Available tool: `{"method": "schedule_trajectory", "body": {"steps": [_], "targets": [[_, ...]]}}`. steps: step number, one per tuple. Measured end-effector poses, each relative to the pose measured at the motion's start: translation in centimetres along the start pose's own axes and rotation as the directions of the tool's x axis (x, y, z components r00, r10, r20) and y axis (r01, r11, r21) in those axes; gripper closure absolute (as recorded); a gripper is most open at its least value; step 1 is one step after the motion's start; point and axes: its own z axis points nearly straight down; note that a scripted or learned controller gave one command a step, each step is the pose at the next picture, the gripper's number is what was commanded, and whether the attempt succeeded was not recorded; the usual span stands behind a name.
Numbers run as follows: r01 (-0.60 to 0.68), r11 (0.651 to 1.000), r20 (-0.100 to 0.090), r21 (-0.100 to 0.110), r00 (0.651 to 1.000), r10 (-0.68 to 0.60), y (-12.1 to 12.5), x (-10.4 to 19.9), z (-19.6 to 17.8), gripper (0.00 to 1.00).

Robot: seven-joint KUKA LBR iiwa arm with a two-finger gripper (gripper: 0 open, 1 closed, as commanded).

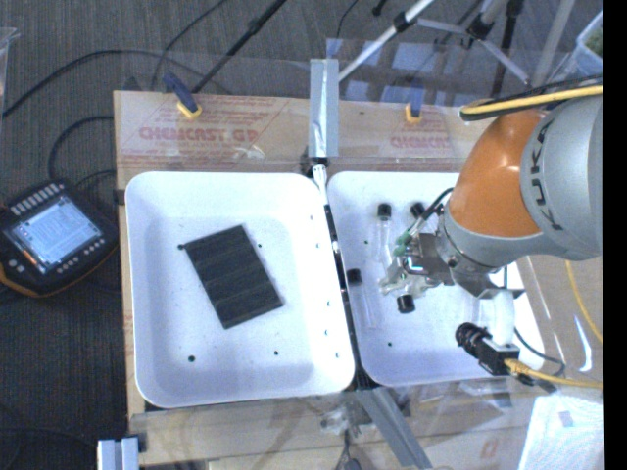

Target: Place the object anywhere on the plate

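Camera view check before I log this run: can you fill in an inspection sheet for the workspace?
Surface: two white bins, left bin and right bin, side by side on a bench.
Job's things: dark ribbed plate lying flat in the left bin; the object cannot be picked out.
Clutter: small dark bits in the right bin.
Grippers: gripper over the right bin; finger state unclear.
Cables: yellow cable over the arm; black cables on the floor.
Surroundings: pendant left of the bench.

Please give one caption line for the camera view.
Grey KUKA arm's gripper over right white bin; dark ribbed rectangular plate in left white bin.
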Motion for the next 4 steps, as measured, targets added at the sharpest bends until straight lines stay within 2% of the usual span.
{"method": "schedule_trajectory", "body": {"steps": [1,2,3,4], "targets": [[0.131,0.991,0.000,0.000,0.991,-0.131,8.4,7.2,1.9,1.00],[0.227,0.974,0.001,-0.002,0.974,-0.227,10.8,15.2,-0.2,1.00],[0.535,0.845,0.001,-0.002,0.845,-0.535,9.6,18.1,-0.6,1.00],[0.772,0.635,0.000,-0.003,0.635,-0.772,-0.9,22.9,-4.8,1.00]]}}
